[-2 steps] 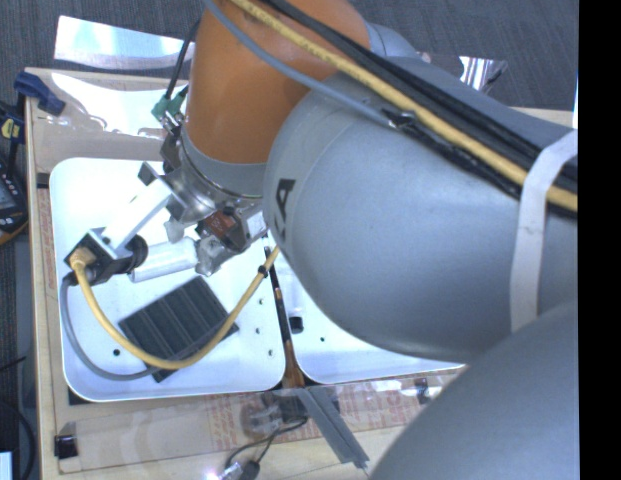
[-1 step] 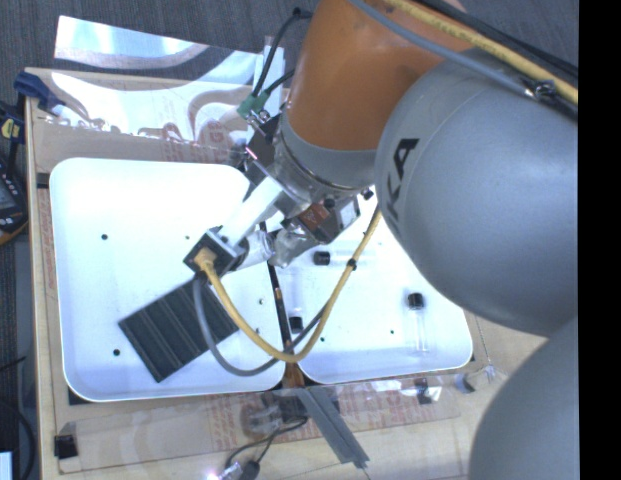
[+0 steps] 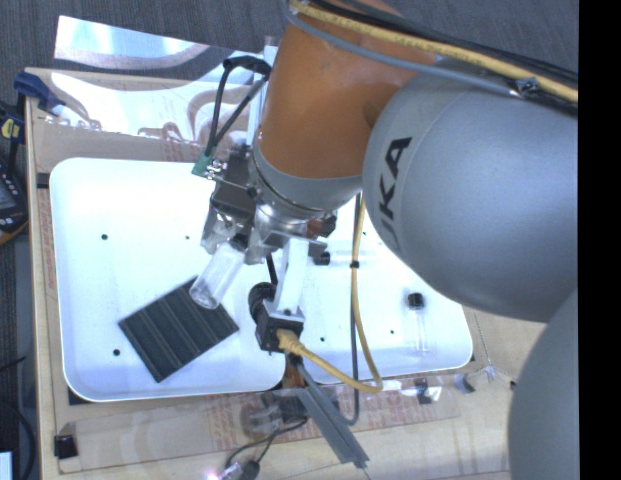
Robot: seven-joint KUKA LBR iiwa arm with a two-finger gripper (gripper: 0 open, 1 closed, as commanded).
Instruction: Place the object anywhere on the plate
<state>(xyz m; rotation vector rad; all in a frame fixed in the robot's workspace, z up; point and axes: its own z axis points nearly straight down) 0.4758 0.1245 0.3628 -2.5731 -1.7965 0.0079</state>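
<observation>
A dark grey ribbed plate point(image 3: 178, 331) lies flat in the left bin point(image 3: 90, 268), near its front edge. My gripper point(image 3: 228, 268) hangs over the left bin, its tip just above the plate's far right corner. I see nothing clearly held in it. A small black object point(image 3: 415, 300) lies in the right bin point(image 3: 445, 353), with a thin clear piece just in front of it. The big grey and orange arm covers most of the right bin.
Cables and a yellow hose point(image 3: 320, 366) hang from the wrist over the divide between the bins. Reflective sheeting point(image 3: 140, 48) lies behind the left bin. The wooden bench edge point(image 3: 170, 428) runs along the front.
</observation>
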